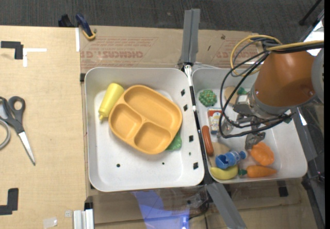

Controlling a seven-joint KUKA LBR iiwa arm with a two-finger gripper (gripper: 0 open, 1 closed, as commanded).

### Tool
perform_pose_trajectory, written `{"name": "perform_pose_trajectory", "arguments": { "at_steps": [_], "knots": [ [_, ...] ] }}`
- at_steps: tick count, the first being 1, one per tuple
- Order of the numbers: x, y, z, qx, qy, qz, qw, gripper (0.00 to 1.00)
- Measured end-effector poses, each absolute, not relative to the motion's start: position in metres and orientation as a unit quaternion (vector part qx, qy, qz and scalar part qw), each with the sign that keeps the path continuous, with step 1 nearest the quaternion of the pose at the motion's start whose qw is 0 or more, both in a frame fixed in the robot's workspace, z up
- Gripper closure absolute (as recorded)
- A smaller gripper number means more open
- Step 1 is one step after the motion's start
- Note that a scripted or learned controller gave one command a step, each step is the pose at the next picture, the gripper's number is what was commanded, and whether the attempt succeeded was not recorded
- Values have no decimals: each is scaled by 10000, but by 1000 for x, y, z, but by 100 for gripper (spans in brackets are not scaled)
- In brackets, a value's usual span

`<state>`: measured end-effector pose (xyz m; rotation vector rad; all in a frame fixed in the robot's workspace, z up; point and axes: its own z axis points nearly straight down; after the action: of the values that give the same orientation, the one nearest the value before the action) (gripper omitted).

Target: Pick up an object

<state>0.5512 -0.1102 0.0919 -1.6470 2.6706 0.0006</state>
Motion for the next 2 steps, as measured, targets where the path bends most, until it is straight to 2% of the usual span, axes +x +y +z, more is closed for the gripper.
{"name": "perform_pose_trajectory", "arguments": {
  "at_steps": [1,2],
  "knots": [
    [619,-127,93,-5527,8333,-1,30,0],
    [661,-132,95,-5181,8553,-7,41,0]
  ]
}}
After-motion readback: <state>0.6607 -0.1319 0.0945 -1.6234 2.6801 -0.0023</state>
